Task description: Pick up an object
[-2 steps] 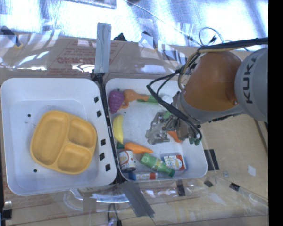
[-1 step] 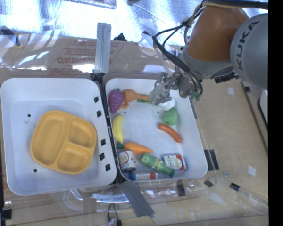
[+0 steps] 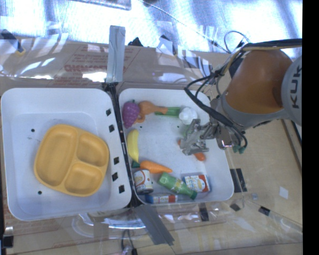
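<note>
My gripper [image 3: 190,141] hangs low over the right part of the right bin [image 3: 219,158], reaching in from the right under the orange wrist band. A small orange piece [image 3: 200,156] lies just below it, partly hidden by the gripper. A white round object [image 3: 187,115] sits just above it. Further left in the bin lie purple grapes [image 3: 130,113], a carrot with a green top [image 3: 155,109], a yellow banana [image 3: 133,145] and a second carrot [image 3: 156,167].
Along the right bin's front edge stand a can [image 3: 143,180], a green bottle [image 3: 176,186], a small carton [image 3: 196,183] and a thin tube [image 3: 162,198]. The left bin [image 3: 16,110] holds a yellow divided plate [image 3: 70,159]. Cables loop beside the wrist.
</note>
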You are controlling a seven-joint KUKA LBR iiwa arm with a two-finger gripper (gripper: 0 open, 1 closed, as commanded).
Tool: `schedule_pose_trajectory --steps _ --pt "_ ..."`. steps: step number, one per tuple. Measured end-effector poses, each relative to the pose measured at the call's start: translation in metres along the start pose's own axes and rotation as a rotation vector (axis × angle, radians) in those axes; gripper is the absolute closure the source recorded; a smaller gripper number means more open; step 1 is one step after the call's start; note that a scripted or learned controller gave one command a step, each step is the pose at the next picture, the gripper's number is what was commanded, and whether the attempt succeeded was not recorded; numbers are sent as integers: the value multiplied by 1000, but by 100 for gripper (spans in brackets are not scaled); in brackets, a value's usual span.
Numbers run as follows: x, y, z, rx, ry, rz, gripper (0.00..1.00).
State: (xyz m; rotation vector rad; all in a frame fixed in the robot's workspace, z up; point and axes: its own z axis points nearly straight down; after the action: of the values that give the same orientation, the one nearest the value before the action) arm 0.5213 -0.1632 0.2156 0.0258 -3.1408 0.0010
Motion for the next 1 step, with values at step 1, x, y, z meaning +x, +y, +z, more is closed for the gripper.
schedule_pose_trajectory --steps 1 --pt "-29 -47 20 1 -2 -194 100"
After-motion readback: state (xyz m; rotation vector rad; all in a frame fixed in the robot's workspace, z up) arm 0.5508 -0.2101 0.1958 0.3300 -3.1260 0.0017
